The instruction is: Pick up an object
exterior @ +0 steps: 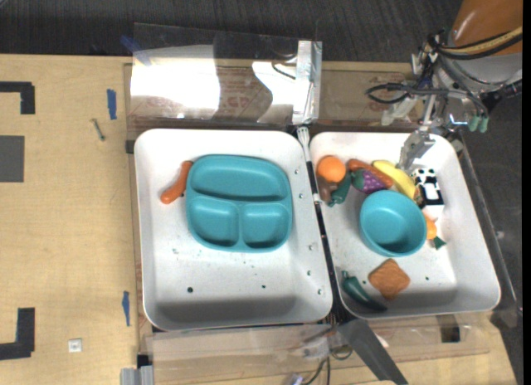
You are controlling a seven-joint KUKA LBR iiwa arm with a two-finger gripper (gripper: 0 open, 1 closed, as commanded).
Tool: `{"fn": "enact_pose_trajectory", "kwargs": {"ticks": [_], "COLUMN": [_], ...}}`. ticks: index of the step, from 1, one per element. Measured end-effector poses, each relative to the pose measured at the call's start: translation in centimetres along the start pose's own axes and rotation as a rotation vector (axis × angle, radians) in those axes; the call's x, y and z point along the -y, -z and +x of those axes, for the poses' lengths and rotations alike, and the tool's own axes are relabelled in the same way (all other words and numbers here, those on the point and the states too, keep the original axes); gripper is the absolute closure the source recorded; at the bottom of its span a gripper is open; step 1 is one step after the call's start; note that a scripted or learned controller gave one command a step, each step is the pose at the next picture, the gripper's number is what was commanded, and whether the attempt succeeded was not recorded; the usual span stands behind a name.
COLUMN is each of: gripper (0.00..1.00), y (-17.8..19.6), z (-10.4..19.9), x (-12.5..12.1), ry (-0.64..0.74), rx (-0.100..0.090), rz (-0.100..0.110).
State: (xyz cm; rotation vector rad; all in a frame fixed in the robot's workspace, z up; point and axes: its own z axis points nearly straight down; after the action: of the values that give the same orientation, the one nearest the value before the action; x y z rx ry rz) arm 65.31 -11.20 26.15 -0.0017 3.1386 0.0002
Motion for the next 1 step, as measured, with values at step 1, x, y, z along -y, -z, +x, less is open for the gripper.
{"fn": "enact_pose_trajectory", "kwargs": {"ticks": [1], "gripper": [0.00], "y": [-11.07], "z": [2.25], "x": [5.30], "ry": [0.074], "rx": [-0.012], "rz": [-0.003]}}
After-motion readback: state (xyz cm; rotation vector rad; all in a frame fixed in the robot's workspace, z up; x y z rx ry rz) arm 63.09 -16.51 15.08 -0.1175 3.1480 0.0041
